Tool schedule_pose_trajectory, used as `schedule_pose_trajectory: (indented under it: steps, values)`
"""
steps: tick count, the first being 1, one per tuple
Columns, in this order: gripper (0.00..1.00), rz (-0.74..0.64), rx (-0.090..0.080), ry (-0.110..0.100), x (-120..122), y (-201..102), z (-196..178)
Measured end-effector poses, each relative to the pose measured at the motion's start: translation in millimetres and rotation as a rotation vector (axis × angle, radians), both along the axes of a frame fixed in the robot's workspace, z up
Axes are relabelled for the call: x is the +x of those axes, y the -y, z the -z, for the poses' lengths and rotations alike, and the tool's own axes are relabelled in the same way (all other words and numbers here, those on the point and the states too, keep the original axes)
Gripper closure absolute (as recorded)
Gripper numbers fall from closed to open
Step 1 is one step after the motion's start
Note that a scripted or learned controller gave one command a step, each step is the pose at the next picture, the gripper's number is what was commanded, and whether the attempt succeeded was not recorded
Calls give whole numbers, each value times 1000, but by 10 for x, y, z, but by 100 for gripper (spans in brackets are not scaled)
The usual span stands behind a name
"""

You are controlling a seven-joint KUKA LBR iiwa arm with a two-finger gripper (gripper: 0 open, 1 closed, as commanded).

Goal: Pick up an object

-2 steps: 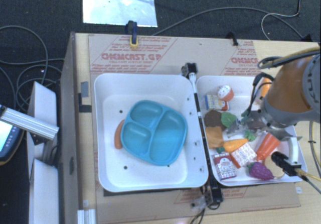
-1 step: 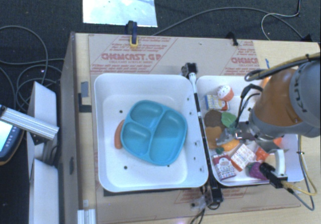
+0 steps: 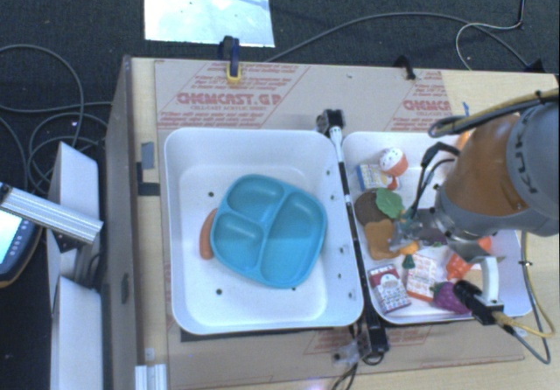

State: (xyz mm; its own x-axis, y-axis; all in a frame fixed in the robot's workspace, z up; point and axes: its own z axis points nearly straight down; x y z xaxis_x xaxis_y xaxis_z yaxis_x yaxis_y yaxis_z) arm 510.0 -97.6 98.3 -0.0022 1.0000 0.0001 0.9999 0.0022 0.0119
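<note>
My gripper (image 3: 409,233) is down in the right bin (image 3: 516,292), low over a flat brown piece (image 3: 379,240) and next to a dark brown and green item (image 3: 383,203). Around it lie a white and orange toy (image 3: 392,160), a small printed box (image 3: 371,176), a red and white packet (image 3: 388,286), a white carton with red print (image 3: 421,273), a purple item (image 3: 448,296) and an orange item (image 3: 458,267). The grey arm with its orange band (image 3: 490,174) covers the bin's right half.
The left bin (image 3: 188,292) holds a blue divided plate (image 3: 267,229) with an orange sausage-shaped piece (image 3: 206,234) at its left edge. A black rail (image 3: 348,205) divides the two bins. Cables trail across the floor at the left and the back.
</note>
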Motion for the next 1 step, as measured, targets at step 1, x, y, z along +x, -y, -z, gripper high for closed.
schedule_pose_trajectory:
  steps: [1]
  values:
    - [100,-1,0,-8,219,-535,-1017]
